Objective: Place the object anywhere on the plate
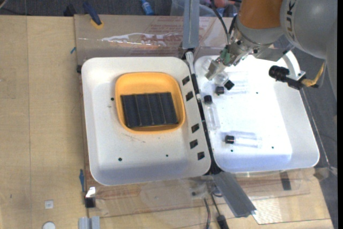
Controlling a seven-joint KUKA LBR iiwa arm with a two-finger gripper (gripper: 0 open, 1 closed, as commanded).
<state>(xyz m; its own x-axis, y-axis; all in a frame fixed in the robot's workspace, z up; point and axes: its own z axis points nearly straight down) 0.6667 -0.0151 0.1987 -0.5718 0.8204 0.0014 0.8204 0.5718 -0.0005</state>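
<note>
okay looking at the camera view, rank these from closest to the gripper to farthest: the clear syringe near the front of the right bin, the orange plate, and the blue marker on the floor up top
Measured from the gripper, at the right bin's back-left corner:
1. Orange plate, in the left bin, to the view's left of the gripper; its near rim is closest.
2. Clear syringe, toward the right bin's front.
3. Blue marker, on the floor beyond the bench, up and left.

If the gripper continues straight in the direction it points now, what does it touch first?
The gripper points down and to the view's left, into the far-left corner of the right bin. It would probably meet the bin floor there first, close beside a small clear syringe-like object with a black cap. Depth is unclear.
</note>
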